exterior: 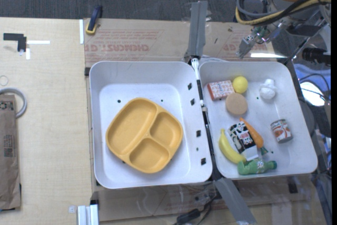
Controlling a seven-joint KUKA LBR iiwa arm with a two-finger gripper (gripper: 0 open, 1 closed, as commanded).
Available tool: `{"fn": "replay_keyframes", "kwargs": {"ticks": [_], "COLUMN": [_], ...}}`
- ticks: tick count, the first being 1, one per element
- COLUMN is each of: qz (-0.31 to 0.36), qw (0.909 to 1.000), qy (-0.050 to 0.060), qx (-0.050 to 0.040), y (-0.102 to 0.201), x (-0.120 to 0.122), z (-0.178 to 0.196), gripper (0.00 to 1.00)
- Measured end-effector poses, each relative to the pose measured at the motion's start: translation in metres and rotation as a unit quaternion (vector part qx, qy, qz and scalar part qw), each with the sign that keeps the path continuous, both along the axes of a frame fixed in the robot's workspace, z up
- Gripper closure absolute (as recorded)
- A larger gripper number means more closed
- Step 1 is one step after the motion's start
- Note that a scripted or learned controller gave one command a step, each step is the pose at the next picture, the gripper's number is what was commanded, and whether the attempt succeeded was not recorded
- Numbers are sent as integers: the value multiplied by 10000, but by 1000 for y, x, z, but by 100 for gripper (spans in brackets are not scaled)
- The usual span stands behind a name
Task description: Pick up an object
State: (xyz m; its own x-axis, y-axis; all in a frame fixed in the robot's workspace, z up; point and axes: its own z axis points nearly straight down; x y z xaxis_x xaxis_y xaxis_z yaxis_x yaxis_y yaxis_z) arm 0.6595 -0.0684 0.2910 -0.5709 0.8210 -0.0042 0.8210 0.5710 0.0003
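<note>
Green bottle [256,166] beside banana [229,148], end effector [251,42] beyond the bin [295,87].

The cardboard sheet [158,39] bears upside-down red lettering, seemingly "CHEMCAST GP".

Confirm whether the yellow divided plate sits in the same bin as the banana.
No, the yellow divided plate lies in the left bin, while the banana lies in the right bin.
</note>
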Motion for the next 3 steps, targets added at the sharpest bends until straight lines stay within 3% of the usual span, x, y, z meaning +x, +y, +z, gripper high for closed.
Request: {"fn": "replay_keyframes", "kwargs": {"ticks": [1,2,3], "qz": [-276,-1137,-1057], "qw": [9996,9935,9944], "qy": [13,7,15], "qx": [8,4,7], "y": [34,31,59], "x": [0,-13,-1], "z": [-48,-6,-56], "gripper": [100,100,100]}}
